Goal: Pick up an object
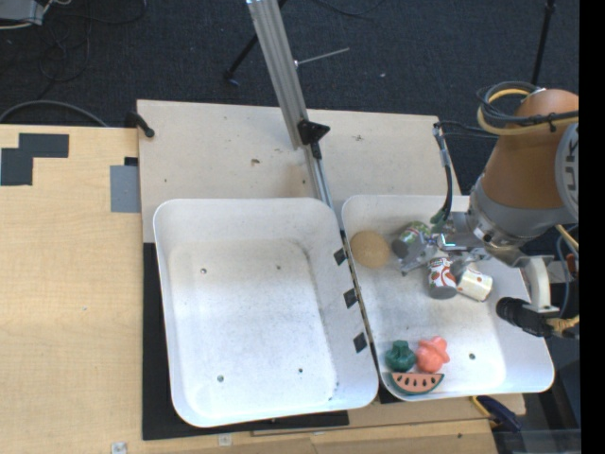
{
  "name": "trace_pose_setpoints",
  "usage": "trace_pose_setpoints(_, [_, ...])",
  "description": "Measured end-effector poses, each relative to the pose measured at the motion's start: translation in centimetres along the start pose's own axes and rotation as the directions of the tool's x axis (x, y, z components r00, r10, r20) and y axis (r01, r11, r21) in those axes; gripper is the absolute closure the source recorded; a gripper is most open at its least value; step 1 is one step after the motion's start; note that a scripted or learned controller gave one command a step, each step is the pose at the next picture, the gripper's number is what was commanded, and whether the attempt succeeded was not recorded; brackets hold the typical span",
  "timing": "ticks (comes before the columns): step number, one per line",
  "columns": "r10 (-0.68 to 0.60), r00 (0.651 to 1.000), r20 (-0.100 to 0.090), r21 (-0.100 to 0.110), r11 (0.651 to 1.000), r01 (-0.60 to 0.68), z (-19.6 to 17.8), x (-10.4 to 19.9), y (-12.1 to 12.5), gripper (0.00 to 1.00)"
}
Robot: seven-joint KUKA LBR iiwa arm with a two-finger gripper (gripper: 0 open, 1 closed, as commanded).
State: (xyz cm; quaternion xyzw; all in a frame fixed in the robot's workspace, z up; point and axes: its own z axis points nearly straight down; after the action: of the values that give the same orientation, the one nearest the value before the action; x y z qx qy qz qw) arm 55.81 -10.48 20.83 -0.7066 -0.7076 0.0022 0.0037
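The gripper point(430, 249) is low in the right bin point(501, 367), among a small red-and-white object point(440, 274) and a white block point(475, 285). Whether it is released or clenched cannot be told, since clutter hides its tip. A tan ball point(370, 250) lies just to its left; a watermelon slice toy point(417, 382), a green toy point(400, 356) and an orange-red toy point(433, 353) sit at the near edge. Nothing appears lifted, so the pick seems not yet done.

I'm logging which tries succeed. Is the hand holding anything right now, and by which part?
It cannot be told. The hand is low in the right bin, among a crumpled silvery item and a red-and-white can, with no object clearly seen in its grip.
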Motion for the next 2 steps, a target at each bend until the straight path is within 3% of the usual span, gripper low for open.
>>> trace_pose_setpoints(1, [0.004, 1.000, 0.001, -0.005, 1.000, -0.004, -0.2, -0.1, 0.1, 0.00])
trace_pose_setpoints(2, [0.002, 1.000, 0.000, 0.001, 1.000, -0.002, 5.5, 0.4, -0.2, 0.00])
